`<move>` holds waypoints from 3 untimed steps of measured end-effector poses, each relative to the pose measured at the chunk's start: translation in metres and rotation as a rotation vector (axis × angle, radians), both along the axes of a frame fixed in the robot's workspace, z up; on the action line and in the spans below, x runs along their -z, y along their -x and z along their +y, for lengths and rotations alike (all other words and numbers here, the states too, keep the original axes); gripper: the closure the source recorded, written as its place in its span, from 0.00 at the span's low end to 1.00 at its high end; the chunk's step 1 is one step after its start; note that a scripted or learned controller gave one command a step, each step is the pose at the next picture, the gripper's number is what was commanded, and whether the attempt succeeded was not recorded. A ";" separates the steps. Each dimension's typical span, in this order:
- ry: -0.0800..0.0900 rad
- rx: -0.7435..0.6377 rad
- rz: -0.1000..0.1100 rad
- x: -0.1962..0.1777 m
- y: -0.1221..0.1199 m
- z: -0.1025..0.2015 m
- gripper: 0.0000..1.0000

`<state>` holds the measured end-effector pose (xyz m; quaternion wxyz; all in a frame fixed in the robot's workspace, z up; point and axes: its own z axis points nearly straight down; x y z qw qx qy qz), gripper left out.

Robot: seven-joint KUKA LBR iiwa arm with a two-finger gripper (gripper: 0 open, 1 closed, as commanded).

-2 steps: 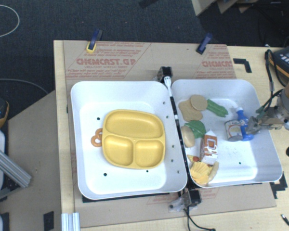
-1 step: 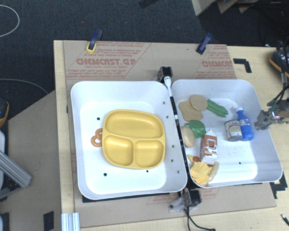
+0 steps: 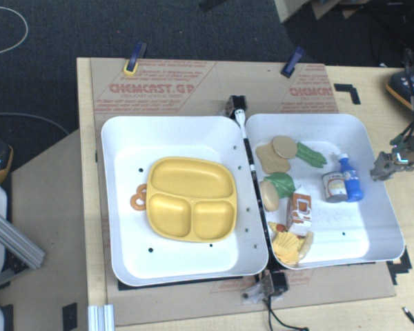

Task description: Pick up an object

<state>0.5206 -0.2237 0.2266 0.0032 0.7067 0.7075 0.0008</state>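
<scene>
Camera view shows the gripper [image 3: 392,163] just outside the right bin [image 3: 372,243]; whether its jaws are open cannot be told. Nearest inside, the blue bottle [image 3: 348,178] beside a can [image 3: 334,187] looks light, stiff, slippery: best pinched across its body.

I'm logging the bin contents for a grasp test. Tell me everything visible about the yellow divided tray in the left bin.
The yellow divided tray looks like matte moulded plastic with rounded corners. It has three compartments: one wide one along its far side and two smaller ones side by side along its near side. It lies flat and right side up, near the middle of the left bin. A small orange ring-shaped object sits against its left edge.
</scene>
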 end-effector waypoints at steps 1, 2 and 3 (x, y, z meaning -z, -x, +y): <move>-0.002 -0.005 0.000 -0.010 -0.013 0.051 1.00; -0.003 -0.005 0.001 -0.018 -0.028 0.102 1.00; -0.005 -0.004 0.008 -0.008 -0.036 0.147 1.00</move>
